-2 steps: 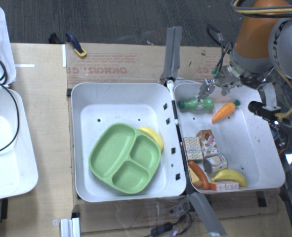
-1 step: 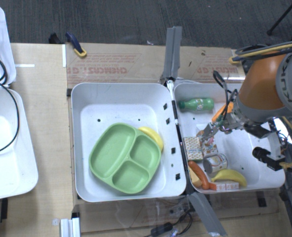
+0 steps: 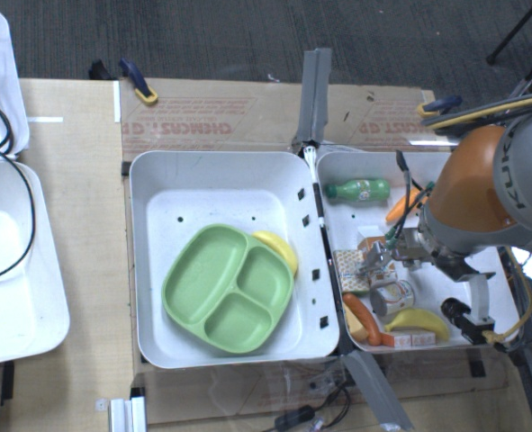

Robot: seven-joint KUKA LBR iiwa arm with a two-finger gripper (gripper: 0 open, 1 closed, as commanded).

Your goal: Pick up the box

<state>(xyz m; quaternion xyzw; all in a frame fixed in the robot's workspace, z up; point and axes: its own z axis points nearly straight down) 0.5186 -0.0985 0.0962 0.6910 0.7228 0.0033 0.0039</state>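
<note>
Nearest the camera, along the front wall of the right bin [image 3: 504,268], a small red-and-white box [image 3: 413,339] lies flat with its long axis running left to right, parallel to that wall. A yellow banana [image 3: 420,321] rests just behind it, touching or nearly so, and an orange carrot-like piece [image 3: 365,319] slants down at the box's left end. Above these hangs the hand [image 3: 385,275], low over a patterned packet [image 3: 351,269]; whether its grip is spread or closed I cannot tell, and nothing can be seen held in it. So the box lies toward the camera from the hand and slightly to the right, close by. My judgement is that the coming move is a short shift forward, gripping across the box's short side. Farther back lie a green bottle [image 3: 359,190] and, in the left bin [image 3: 148,241], a green divided plate [image 3: 229,287].
</note>
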